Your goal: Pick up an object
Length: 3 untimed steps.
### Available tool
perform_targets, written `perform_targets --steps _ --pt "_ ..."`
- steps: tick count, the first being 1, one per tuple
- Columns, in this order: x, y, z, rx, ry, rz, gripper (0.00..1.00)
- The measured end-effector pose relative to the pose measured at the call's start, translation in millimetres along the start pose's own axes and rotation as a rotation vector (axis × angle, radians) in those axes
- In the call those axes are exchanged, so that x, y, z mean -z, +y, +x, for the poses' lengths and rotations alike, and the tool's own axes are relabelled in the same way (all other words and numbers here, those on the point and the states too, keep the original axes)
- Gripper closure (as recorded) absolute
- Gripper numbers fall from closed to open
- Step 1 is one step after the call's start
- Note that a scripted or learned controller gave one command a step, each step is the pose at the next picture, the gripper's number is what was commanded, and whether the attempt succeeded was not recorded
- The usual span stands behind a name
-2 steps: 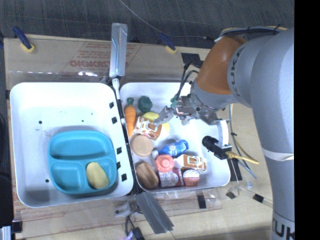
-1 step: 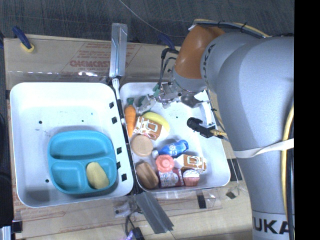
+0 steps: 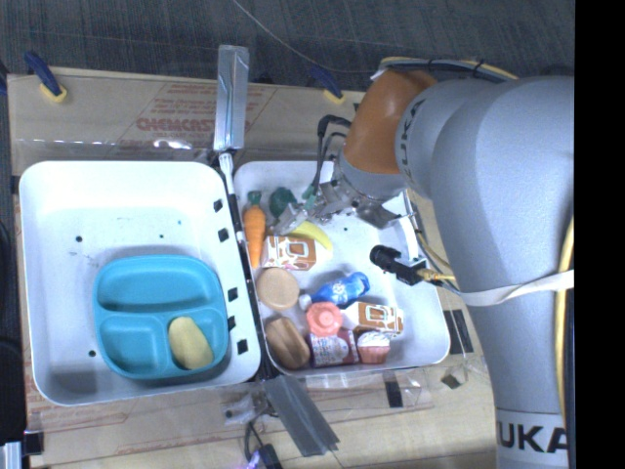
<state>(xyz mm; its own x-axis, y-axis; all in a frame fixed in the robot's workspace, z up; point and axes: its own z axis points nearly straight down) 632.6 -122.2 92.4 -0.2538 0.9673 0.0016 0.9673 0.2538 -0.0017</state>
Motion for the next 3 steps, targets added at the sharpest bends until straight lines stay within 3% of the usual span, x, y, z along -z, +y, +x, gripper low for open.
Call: perform_targets --steps 1,2,3 --pt "11 1 1 0.005 -0.001 -0.001 1.00" --pt "149 -5 104 0.080 -0.003 -0.014 1.00" --pt "143 -9 101 0.075 -0.001 -0.001 0.00"
